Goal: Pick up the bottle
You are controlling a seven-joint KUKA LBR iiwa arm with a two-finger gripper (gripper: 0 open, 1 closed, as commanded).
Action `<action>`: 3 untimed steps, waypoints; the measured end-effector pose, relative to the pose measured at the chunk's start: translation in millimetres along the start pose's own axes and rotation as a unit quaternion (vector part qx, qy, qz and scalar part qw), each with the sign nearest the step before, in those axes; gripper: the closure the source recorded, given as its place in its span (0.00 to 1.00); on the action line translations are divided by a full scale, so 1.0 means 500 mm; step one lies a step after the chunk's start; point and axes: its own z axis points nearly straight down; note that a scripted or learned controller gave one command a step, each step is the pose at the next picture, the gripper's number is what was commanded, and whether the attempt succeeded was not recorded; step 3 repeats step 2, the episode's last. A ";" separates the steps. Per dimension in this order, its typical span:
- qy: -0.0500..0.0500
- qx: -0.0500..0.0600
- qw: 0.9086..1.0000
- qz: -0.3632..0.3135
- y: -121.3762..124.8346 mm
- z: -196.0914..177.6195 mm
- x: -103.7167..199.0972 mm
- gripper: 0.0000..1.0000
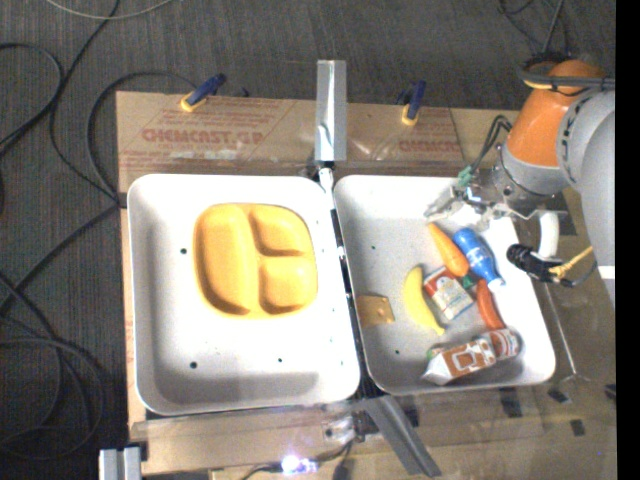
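yellow tray (256,258): sits in the left bin (160,368), well apart from the bottle; ignore it.
divider post (331,108): stands at the far edge where the two bins meet, away from your work.
cracker (376,310): flat on the right bin (385,218) floor, left of the bottle past the banana; bare floor around it.
banana (420,298): lies left of the bottle, beside the small packet (447,296); the packet is nearly touching the bottle's lower end.
carton (470,358): on its side at the near edge, below the bottle, apart from it.
carrot (449,250): lies right along the bottle's left side, looks touching; expect it to crowd one finger.
bottle (476,256): blue, lying flat in the right half of the right bin; long axis runs from upper left to lower right; an orange-red piece (489,308) sits at its lower end.
gripper (470,196): just above the bottle's upper end, toward the far rim; you can't tell from here if it's released or clenched, nothing seen in it.
key relation: bottle lies just down and slightly right from the gripper; you'd want to close across the short width.
room: tight on the carrot side, more open floor on the bottle's right side.
surface: smooth white bin floor, bottle could roll or slide.
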 end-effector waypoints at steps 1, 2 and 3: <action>-0.001 -0.006 1.000 -0.003 -0.008 0.000 0.001 0.00; -0.003 -0.006 1.000 0.003 -0.009 0.001 0.007 0.00; -0.003 -0.006 1.000 0.003 -0.009 0.001 0.007 0.00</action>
